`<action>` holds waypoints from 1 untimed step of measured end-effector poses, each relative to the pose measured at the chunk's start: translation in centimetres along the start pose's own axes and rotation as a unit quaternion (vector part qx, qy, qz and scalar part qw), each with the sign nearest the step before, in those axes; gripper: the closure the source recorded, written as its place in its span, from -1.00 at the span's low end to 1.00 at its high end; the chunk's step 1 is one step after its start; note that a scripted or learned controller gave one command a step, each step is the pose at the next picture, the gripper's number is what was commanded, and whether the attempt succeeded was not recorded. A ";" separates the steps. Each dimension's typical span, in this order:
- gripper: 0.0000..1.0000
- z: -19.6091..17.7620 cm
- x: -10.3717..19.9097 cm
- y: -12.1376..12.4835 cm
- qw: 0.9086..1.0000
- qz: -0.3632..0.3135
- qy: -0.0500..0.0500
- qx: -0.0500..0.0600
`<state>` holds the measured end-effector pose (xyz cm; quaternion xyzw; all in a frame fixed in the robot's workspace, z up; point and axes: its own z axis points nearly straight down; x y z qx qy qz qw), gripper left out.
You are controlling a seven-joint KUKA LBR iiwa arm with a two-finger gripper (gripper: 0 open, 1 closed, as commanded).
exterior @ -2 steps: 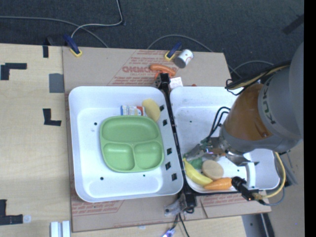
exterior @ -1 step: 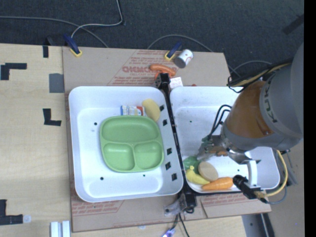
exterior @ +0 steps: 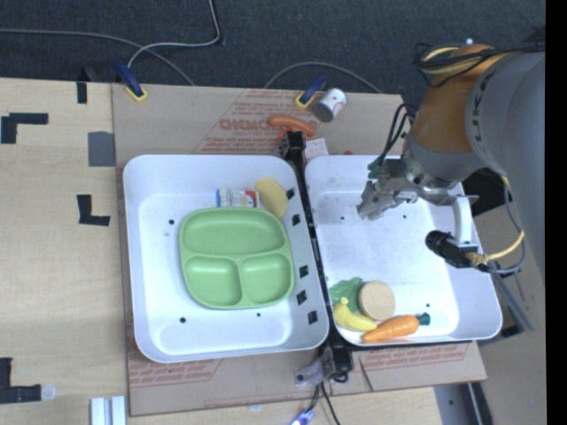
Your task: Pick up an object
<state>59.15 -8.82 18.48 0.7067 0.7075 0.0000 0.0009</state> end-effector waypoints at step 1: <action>1.00 -3.1 6.4 2.1 1.000 -0.001 0.001 0.001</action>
